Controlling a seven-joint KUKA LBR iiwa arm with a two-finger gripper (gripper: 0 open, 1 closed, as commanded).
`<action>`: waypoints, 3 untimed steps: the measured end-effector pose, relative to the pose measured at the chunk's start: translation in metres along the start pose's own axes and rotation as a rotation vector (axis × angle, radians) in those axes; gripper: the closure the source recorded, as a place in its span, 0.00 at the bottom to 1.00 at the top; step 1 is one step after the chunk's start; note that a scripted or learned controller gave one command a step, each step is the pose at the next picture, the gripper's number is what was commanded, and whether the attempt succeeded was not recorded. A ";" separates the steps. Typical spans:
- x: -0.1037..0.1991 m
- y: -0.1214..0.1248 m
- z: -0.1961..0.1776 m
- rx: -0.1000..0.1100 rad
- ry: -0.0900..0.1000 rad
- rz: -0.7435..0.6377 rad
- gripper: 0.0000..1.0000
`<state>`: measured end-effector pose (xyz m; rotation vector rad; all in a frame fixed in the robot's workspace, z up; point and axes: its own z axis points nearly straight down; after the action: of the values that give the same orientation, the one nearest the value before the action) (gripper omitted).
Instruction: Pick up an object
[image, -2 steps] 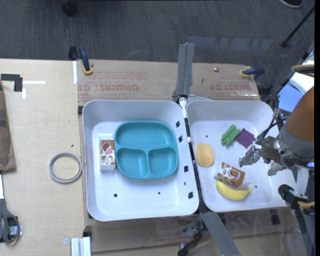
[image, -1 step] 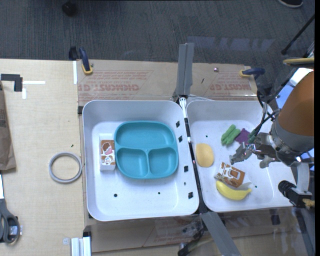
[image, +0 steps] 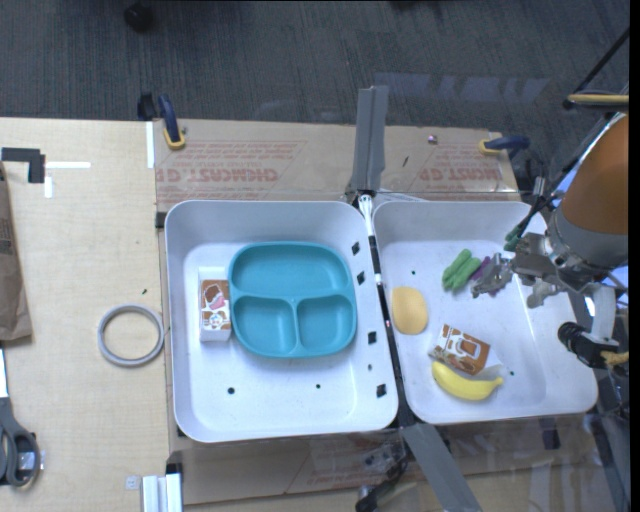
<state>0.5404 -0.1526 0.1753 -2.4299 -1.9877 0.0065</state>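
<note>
In the camera view, I am hanging my pincer (image: 497, 277) over the right bin (image: 560, 395), close to its far right side, with my grey arm and its orange band coming in from the right edge. Whether my pincer is spread or pressed together I cannot tell from this slant, so I am treating nothing as gripped.

The nearest candidates are lying just beside my pincer: a green pod-like piece (image: 460, 269) and a small purple piece (image: 489, 270) touching or nearly touching it. Further toward the near edge, a yellow-orange rounded object (image: 409, 309) is resting by the divider, a brown and white packet (image: 461, 349) is lying near the middle, and a banana (image: 465, 384) is lying against the packet's near side. The left bin (image: 190, 400) is holding a teal divided plate (image: 294, 299) with a small box (image: 214, 309) touching its left edge.

I am judging the green piece the sensible target, since it is closest. To do this well, I am planning to centre over its middle, turn across its narrow width, and come straight down so the purple neighbour is not being caught along with it. The bin wall is near, so I am keeping my descent clear of it and lifting slowly, checking that something is truly sitting in the grip.
</note>
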 end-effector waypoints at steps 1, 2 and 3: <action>0.032 -0.067 0.050 0.000 0.002 -0.074 0.00; -0.006 -0.053 0.071 -0.028 0.009 -0.166 0.00; -0.009 -0.048 0.056 -0.046 0.002 -0.162 1.00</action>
<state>0.4914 -0.1520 0.1196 -2.2857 -2.2013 -0.0419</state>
